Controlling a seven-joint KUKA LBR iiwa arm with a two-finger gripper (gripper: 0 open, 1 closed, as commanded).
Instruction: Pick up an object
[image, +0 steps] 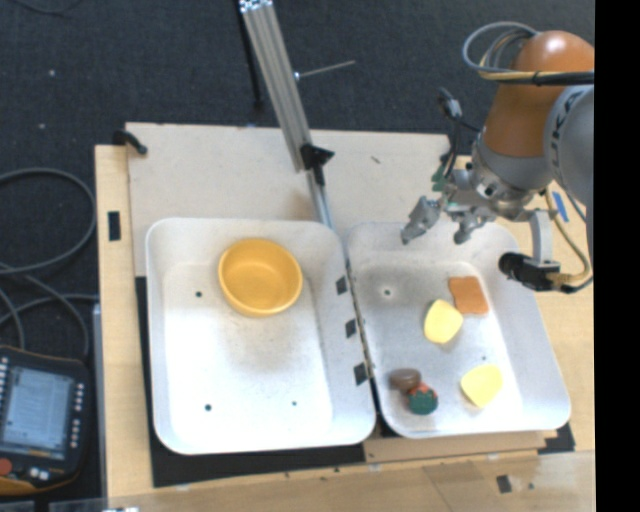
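Orange block (468, 295) at five o'clock of my end effector (437, 227) looks light, stiff; I'd pinch its flat sides; fingers spread wide, holding nothing.

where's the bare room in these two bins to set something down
Left bin: wide bare floor in front of and right of the yellow bowl. Right bin: bare along its left side, from below the tool down to the brown piece. Crowded: its right half, with the orange block, two yellow pieces and a green piece.
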